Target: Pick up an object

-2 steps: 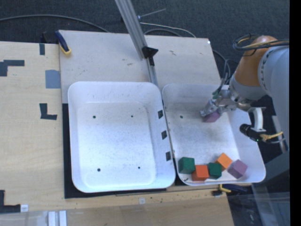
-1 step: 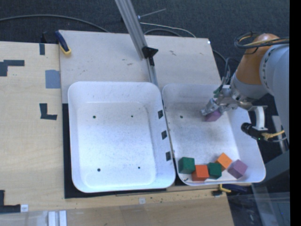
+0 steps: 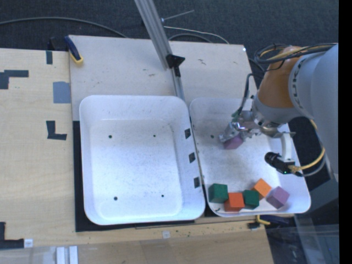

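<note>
My gripper (image 3: 233, 136) hangs over the middle of the right bin (image 3: 212, 117), reaching in from the right. A small purple block (image 3: 233, 142) sits right at its fingertips, seemingly between them, low over the bin floor. Along the right bin's front edge lie a green block (image 3: 218, 192), an orange-red block (image 3: 235, 201), a second green block (image 3: 251, 198), an orange block (image 3: 263, 187) and a lilac block (image 3: 278, 197).
The left bin (image 3: 135, 158) stands beside the right one, sharing a middle wall. A slanted metal rail (image 3: 157, 32) crosses above the bins' back edge. Black and yellow cables (image 3: 286, 164) hang off the arm over the right bin's right side.
</note>
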Robot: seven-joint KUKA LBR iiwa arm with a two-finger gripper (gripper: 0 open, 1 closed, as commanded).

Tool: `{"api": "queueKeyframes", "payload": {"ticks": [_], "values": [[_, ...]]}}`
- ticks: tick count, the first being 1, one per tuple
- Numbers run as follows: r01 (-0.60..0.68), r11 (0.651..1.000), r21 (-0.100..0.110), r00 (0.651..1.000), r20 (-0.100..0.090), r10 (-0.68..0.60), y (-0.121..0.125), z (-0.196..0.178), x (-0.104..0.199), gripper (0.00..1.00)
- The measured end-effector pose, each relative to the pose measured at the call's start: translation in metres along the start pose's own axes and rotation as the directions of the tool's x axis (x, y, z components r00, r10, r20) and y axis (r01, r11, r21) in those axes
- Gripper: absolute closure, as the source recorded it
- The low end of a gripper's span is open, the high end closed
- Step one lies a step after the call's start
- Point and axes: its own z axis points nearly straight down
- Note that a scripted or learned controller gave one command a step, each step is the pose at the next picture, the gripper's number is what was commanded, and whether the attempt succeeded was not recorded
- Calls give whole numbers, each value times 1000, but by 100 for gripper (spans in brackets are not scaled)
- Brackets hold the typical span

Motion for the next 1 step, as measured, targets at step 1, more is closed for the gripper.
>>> {"api": "queueKeyframes", "payload": {"ticks": [1], "values": [[3,1000,-11,1000,1,-3,25,-84,51,100]]}}
